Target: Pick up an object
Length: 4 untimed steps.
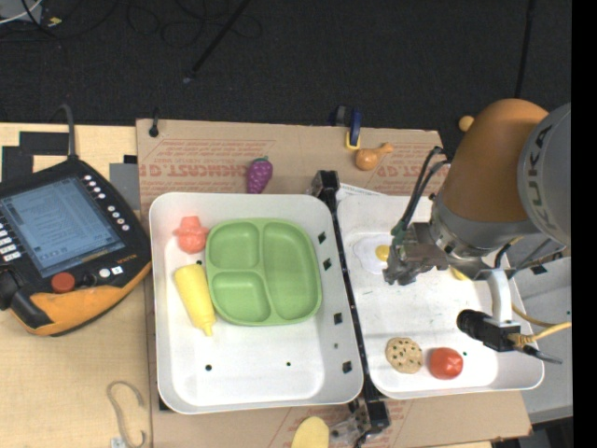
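The big grey and orange arm (499,189) reaches into the right bin (522,371), and its tool (403,271) hangs low by a fried egg toy (373,253); I cannot tell if the tool is open or closed. The egg is flat, so the tool could slide off it and come up with nothing, and the cookie (404,354) and tomato (445,362) sit well apart from it near the front. The left bin (242,381) on the desk (56,381) holds a green tray (262,273), a yellow bottle (195,297) and a small pink toy (190,234), with a dark curtain (298,45) behind.
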{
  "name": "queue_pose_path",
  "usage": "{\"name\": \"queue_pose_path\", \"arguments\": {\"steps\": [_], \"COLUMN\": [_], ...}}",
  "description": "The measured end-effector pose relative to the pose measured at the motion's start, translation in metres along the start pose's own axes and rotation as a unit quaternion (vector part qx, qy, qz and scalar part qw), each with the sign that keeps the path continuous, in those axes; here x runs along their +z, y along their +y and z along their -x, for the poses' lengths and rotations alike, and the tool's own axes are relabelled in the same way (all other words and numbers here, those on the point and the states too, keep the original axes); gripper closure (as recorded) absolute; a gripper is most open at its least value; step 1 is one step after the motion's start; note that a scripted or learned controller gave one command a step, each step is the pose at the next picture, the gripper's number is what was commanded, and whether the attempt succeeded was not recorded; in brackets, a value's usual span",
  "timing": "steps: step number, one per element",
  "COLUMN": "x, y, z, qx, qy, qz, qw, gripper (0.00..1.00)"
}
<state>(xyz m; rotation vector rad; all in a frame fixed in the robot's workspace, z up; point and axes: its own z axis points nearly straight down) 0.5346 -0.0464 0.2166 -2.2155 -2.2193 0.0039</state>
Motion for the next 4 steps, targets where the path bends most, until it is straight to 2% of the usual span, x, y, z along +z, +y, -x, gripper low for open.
{"name": "queue_pose_path", "arguments": {"steps": [1,2,3,4], "x": [-0.015,-0.004,-0.002,-0.021], "y": [-0.01,0.0,-0.012,-0.003], "z": [-0.008,-0.009,-0.015,-0.018], "qx": [0.001,0.001,0.001,0.001], "qy": [-0.001,-0.001,-0.001,-0.001], "qz": [0.002,0.001,0.001,0.002], "qw": [1.0,1.0,1.0,1.0], "gripper": [1.0,1.0,1.0,1.0]}}
